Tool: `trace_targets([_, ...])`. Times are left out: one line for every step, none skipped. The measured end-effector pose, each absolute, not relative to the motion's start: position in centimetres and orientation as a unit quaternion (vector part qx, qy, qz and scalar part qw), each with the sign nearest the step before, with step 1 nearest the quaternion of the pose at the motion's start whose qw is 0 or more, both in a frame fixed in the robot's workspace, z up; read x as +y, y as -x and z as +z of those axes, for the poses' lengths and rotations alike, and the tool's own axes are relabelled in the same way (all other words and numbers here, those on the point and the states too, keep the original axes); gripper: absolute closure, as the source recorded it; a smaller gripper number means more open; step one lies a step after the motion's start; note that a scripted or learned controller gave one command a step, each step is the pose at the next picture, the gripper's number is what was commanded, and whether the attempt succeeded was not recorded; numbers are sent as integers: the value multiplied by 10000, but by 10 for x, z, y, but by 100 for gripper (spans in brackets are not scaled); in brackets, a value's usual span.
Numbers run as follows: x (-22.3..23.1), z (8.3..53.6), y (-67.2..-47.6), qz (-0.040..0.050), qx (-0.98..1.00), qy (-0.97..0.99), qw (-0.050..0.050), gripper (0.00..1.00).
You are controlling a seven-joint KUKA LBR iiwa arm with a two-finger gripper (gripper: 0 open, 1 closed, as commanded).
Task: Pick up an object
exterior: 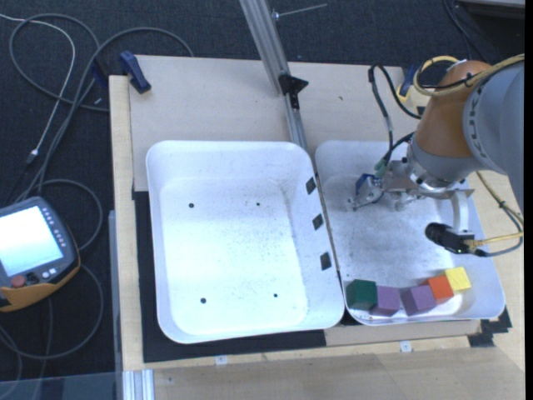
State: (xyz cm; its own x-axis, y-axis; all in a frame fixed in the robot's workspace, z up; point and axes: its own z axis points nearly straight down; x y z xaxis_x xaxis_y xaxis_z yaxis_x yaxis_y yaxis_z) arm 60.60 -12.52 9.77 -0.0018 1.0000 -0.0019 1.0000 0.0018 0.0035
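The end effector (364, 194) is seen low over the far half of the right-hand shallow white plastic bin (376, 248), carried in from the right by the grey arm with its orange band (445, 132). Whether it is released or clenched cannot be told, as its tip is small and blurred. Nothing can be made out in its grasp, and no block is touched by it.

The things to be picked are lined up against the near wall of the same bin, well apart from the end effector. A green cube (361, 293) is placed at the left end of the row. It is followed by a purple block (388, 299), a second purple block (420, 298) and an orange block (441, 288), and a yellow block (457, 279) is set at the right end. Each is touching or just beside its neighbour, and the row is pressed close to the rim.

A broad stretch of speckled white floor is left between the end effector and the row. The left-hand shallow white plastic bin (155, 182) is set just beside the right one, with the two rims meeting along a line marked by small black clips (317, 221). Both bins are borne by the pale wooden surface (208, 98). A slanted aluminium rail (265, 32) is fixed to it beyond the bins, above their shared edge.
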Motion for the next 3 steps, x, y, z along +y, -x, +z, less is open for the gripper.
trace_targets([-113, 100, -641, 14, 7083, -7059, 13, 0])
trace_targets([-114, 111, -640, 6, 7079, -7063, 12, 100])
trace_targets([-121, 252, -632, 28, 7075, -7067, 41, 100])
